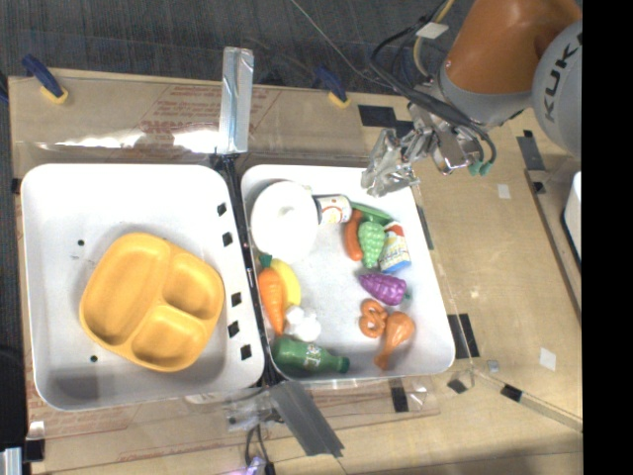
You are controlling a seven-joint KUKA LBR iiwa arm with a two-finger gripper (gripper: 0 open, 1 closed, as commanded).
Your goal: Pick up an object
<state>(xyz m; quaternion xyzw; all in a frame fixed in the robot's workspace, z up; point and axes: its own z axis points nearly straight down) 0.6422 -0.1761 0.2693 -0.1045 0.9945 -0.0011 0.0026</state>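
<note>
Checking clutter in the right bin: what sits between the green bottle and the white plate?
In the camera view, a carrot, a banana and a small white piece lie between the green bottle and the white plate.

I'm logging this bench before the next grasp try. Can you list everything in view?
bins: 2, white, side by side on bench
divided plate: 1, yellow, left bin
round lid: 1, white, right bin, top left
carrot: 1, orange, right bin, left wall
bottle: 1, green, right bin, bottom
grapes: 1, purple, right bin
pretzel: 1, orange-brown, right bin
gripper: 1, metal, over right bin's top right corner, holding nothing
</note>
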